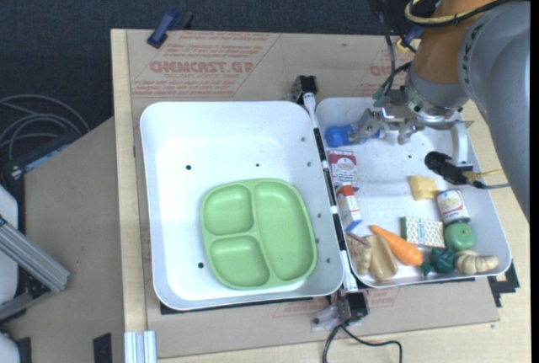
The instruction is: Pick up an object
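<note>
The arm hangs over the far end of the right-hand shallow white plastic bin [497,226], and the two-finger metal gripper [389,124] sits low near that bin's back wall. This looks like the approach stage of a pick: nothing is lifted yet, and the gripper seems to be settling on a target.

The likeliest target is the small blue rounded plastic piece [338,136], which lies in the right bin's far left corner, just beside the gripper on the side toward the other bin. The next move would call for a short shift toward that corner, then a straight descent so the fingers straddle the piece clear of the wall.

The jaws appear parted a little, with bare bin floor visible under them. They grip nothing.

The remaining candidates crowd the right bin's near end: an orange plastic carrot [397,243], a small white-and-red labelled can [451,205] and a pale yellow wedge-shaped block [424,187]. The left-hand white bin [168,184] carries a pale green three-compartment plastic plate [257,232].
</note>
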Controlling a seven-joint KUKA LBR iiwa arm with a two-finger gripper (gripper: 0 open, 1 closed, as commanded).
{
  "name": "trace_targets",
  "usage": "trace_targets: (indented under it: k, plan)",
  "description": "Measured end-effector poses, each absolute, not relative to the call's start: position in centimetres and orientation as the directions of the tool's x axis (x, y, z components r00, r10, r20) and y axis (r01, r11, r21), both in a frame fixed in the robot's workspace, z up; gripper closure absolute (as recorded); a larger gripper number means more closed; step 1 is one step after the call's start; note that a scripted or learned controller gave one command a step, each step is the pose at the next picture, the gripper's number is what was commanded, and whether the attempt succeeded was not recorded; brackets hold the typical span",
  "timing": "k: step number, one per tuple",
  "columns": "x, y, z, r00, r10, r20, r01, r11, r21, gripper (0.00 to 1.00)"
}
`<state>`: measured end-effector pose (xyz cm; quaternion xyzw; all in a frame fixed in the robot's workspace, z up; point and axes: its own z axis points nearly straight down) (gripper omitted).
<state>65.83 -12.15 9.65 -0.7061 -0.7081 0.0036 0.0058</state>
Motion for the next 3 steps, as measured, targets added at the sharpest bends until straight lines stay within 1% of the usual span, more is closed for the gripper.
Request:
trace_targets:
  k: [1, 2, 3]
  plan:
    - [59.3, -10.8, 8.4, 0.001, 1.000, 0.000, 1.000, -0.001, 0.000, 0.00]
    - [55.3, -15.7, 8.5, -0.002, 1.000, 0.006, 1.000, 0.002, -0.003, 0.00]
    - [47.8, -20.3, 8.4, 0.002, 1.000, 0.000, 1.000, -0.002, -0.001, 0.00]
